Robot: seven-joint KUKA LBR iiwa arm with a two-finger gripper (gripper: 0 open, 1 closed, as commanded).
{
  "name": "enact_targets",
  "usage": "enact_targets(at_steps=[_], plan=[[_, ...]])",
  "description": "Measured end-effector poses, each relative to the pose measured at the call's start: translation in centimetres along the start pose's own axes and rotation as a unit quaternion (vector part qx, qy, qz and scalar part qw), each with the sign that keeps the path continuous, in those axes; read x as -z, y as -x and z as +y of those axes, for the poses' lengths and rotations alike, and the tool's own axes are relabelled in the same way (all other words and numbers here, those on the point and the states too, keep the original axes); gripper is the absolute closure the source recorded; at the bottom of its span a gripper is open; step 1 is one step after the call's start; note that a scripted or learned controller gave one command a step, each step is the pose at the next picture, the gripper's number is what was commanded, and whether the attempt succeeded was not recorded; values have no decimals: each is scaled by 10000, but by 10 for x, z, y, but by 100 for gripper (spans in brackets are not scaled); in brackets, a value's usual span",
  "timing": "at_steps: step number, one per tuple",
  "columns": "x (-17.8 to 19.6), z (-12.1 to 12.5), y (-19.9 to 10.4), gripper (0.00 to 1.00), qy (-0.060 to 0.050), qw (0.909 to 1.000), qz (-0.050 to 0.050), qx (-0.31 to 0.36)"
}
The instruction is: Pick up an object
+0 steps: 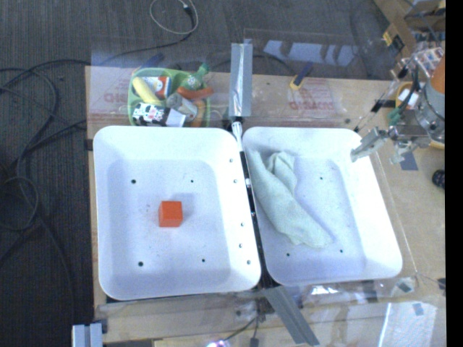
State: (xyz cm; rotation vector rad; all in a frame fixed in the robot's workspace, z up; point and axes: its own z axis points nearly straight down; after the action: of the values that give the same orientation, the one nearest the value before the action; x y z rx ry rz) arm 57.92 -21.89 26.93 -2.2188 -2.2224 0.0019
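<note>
The gripper (pixel 364 148) is poised over the far right rim of the right bin (pixel 376 251), whether parted or closed cannot be told, while the pale cloth (pixel 289 197) lies crumpled inside and an orange block (pixel 171 213) sits ungrasped in the left bin (pixel 116 266).

Green basket (pixel 134 100) of toy food at eleven o'clock behind left bin (pixel 108 194); grey metal post (pixel 241 78) at twelve o'clock; black cables (pixel 29 150) on dark carpet at nine o'clock.

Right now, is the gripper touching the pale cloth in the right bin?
Apart. The camera view shows the gripper at the right bin's upper right rim, bare white floor separating it from the cloth.
</note>
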Motion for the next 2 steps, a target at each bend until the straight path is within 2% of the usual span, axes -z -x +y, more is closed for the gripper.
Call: enact_targets(at_steps=[1, 2], plan=[[-157, 30, -60, 0, -9, 9980, -1, -639], [-177, 23, -40, 0, 34, 9957, -6, -930]])
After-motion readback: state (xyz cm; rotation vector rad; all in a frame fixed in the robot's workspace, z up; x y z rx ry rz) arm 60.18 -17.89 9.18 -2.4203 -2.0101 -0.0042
